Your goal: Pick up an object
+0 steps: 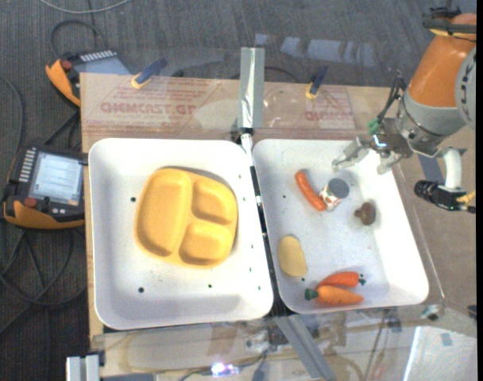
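Camera view: fingers (367,153) spread, unladen, over right bin's (412,244) far edge.

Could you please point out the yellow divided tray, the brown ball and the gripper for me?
yellow divided tray (188,217): camera view, on the ridge between its compartments.
brown ball (367,212): camera view, on its middle.
gripper (367,154): camera view, midway between its fingertips.
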Tool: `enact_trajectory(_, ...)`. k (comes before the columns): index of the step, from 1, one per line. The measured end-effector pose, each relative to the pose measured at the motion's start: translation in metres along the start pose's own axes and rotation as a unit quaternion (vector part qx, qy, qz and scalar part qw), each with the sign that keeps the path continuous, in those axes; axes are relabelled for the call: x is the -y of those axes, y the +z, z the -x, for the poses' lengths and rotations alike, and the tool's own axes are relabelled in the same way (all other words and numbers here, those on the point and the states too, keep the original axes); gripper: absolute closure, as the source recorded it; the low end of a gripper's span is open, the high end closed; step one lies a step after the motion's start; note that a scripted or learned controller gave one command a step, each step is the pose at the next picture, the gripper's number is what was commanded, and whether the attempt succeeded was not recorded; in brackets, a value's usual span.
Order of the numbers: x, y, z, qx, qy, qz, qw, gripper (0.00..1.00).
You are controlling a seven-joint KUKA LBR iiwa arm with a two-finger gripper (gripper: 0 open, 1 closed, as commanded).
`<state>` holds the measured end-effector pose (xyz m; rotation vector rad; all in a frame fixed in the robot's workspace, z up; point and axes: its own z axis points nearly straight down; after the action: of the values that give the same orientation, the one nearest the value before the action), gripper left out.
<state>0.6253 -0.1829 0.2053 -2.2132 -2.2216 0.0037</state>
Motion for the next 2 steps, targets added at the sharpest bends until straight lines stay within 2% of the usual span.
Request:
enact_trajectory(1,0.001,0.113,-0.011,0.002,-0.004,0.002,1.0,0.0)
enact_trajectory(2,0.022,0.116,-0.029,0.007,-0.015,0.009,0.9998,0.0)
